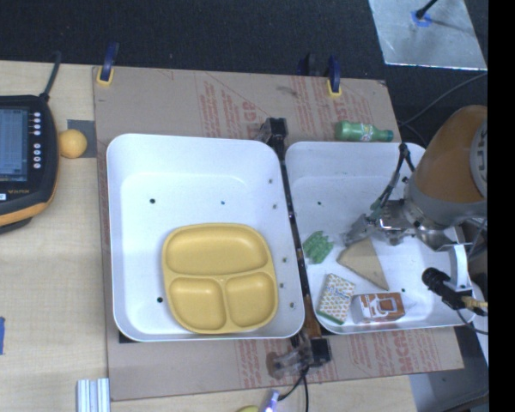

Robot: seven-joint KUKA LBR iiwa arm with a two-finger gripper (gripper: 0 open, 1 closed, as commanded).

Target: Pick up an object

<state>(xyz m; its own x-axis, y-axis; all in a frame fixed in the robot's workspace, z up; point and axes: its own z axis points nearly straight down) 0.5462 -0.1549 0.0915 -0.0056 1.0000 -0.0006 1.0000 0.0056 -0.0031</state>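
The right bin [326,174] holds several small objects: a green crumpled piece [317,247], a tan wedge [366,264], a green-and-white patterned packet [336,297] and a brown-and-white box [378,307]. My gripper [366,227] hangs low over this bin, just above the top of the tan wedge and to the right of the green piece. The grey arm with its orange band [451,166] covers the bin's right side. I see nothing held in the gripper.
The left bin [137,170] carries a yellow divided plate [219,275]. A green bottle [364,131] lies on the board behind the right bin. An orange ball [71,142] and a teach pendant [13,166] sit at the left. Blue clamps [333,74] hold the board's far edge.
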